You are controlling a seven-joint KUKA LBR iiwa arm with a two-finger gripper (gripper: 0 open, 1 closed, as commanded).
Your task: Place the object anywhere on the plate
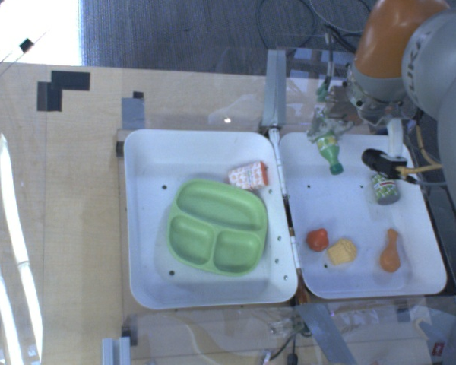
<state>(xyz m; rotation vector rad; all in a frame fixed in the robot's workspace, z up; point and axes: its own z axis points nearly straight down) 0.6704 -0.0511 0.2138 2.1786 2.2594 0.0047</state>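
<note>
A green divided plate lies in the left bin. At the back left of the right bin, my gripper points down. It is shut on a small green bottle. The bottle hangs tilted from the fingers, with its cap end lowest.
A small white and orange carton lies just behind the plate, close to the left bin's right wall. In the right bin are a small can, a red tomato, a yellow piece and an orange pear-shaped item.
</note>
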